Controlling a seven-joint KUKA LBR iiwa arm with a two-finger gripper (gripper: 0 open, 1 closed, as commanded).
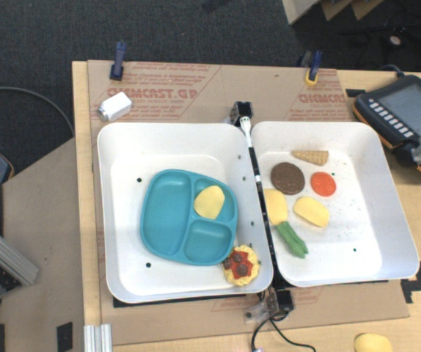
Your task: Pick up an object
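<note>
Nearest me along the bench's front edge: a small yellow object (372, 342), lying outside both bins, so probably not a candidate.

Left bin (115, 196): a pizza-like toy (241, 264), yellow with red topping, sits in the near right corner, touching the rim of the blue divided tray (185, 218). The tray lies flat in the bin's middle. Its upper right compartment holds a yellow piece (210, 202); I read this as food sorted onto a plate (a judgement, not an observation).

Right bin (386, 218): loose items cluster toward its left half. Nearest is a green pod (293, 238), lying at a slant. Above it, a yellow lump (311, 211) and a yellow block (275, 205) close against the divider. Farther back, a brown disc (287, 177) touches the block's top; a red-orange round piece (324, 185) sits just beside the disc. Farthest, a tan cone (310, 155) lies on its side.

Task object: any of these; the red-orange piece and the cone stand most apart from their neighbours, so likely the easiest approach.

My claw's state: I cannot tell.
</note>
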